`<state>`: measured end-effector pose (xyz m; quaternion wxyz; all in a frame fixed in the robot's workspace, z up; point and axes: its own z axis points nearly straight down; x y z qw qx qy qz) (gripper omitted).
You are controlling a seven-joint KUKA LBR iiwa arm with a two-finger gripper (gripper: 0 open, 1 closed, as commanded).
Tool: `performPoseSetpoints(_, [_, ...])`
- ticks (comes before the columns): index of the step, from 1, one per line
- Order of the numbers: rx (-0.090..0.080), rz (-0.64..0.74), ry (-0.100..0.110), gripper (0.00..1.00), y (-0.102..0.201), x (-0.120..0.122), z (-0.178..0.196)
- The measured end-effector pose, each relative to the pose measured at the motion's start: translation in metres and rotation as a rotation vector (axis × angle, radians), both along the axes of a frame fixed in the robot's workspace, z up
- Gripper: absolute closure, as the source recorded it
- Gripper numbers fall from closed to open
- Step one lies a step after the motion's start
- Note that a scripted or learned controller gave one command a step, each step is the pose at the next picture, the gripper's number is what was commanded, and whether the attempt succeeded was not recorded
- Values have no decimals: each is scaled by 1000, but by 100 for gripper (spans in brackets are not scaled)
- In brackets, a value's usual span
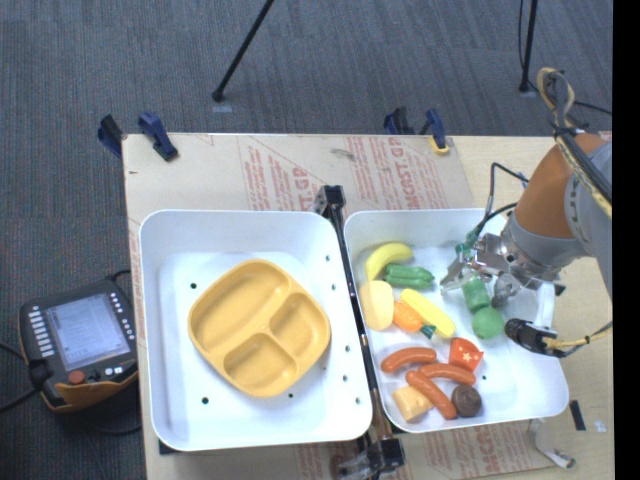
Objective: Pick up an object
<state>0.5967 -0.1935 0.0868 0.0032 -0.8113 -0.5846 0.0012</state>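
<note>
Smooth, glossy plastic on the yellow tray (258, 326) and both white bins (160, 268). Matt brown cardboard over the surface (270, 168). Shiny plastic toy food (425, 353). Rough grey carpet (100, 48).

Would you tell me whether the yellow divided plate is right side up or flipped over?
Right side up: the yellow divided plate lies flat in the left bin, its three compartments facing upward.

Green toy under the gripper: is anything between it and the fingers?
Nothing visible does. The gripper sits right over the green toy in the right bin; a round green ball lies just beside it, toward the bin's near edge.
</note>
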Motion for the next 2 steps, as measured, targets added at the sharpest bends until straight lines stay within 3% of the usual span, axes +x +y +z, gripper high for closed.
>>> performPoseSetpoints(1, [2,4,3,100,1,0,9])
performPoseSetpoints(2, [-2,85,-3,100,55,-2,138])
